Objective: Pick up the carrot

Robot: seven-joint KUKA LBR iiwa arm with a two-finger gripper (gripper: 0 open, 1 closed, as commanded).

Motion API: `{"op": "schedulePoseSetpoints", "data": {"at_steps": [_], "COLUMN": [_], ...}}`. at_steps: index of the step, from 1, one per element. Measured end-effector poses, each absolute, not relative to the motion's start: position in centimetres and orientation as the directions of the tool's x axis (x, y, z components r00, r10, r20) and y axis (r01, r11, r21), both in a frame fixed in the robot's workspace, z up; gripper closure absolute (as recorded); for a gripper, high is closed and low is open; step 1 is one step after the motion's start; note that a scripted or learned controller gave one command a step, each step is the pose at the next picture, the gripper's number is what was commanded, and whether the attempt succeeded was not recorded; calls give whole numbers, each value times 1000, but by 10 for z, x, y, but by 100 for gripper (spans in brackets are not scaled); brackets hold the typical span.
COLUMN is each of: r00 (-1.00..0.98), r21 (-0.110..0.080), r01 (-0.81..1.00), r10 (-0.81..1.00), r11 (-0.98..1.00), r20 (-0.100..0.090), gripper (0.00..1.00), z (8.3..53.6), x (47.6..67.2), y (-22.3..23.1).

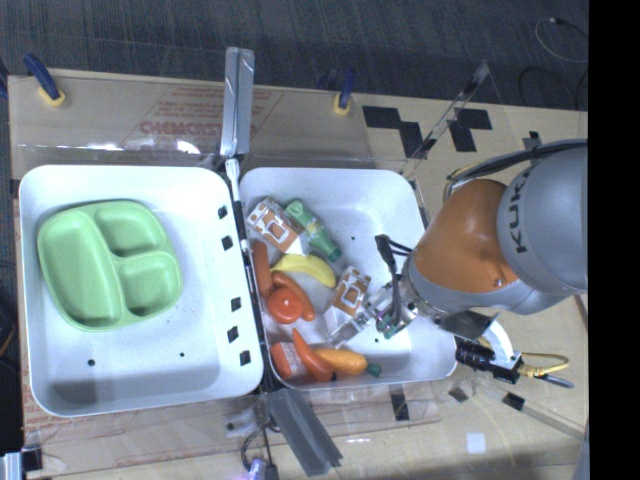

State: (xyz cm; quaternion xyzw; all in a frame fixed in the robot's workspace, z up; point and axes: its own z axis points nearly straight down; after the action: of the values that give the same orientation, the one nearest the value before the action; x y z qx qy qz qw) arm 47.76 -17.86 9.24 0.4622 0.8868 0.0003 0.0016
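Plainly the biggest thing in view is the grey and orange arm [490, 243], which bulks in behind the gripper [385, 313] and hides the near corner of the right bin [350, 183]. That bin surrounds the gripper, whose tip hangs low over the floor of the bin. Well off on the far side of the gripper from the arm, past the divider, sits the left bin [60, 378] with a green sectioned tray [105, 260] in it.

Closer in, a loose heap of toy food lies just beside the gripper, away from the arm: a banana [305, 268], a tomato [284, 305], a small patterned box [350, 293] nearly touching the tip, another box [272, 222] and a green bottle [315, 230] further back.

The carrot [340, 359] lies on its side below and slightly ahead of the gripper, near the front wall, its green stub toward the arm side and a red piece [310, 354] overlapping its other end.

As for the gripper's hold, the metal parts at the tip are too small and cluttered to read; whether it is spread or closed I cannot tell, and nothing is visibly caught in it.

By my judgement the task is barely begun: the carrot rests in the bin, ungrasped, and the gripper is near but apart from it. Descent, grip and lift all remain.
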Motion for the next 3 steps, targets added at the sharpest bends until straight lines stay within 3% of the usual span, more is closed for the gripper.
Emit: {"op": "schedulePoseSetpoints", "data": {"at_steps": [1, 2, 3], "r00": [-577, -577, -736], "r21": [2, 2, 1], "r01": [817, 816, 677], "r10": [817, 816, 677], "r11": [577, 577, 736], "r20": [-2, -2, -1], "gripper": [100, 0, 0], "z": [103, 103, 93], "x": [478, 478, 478], "y": [-178, -178, -159]}}
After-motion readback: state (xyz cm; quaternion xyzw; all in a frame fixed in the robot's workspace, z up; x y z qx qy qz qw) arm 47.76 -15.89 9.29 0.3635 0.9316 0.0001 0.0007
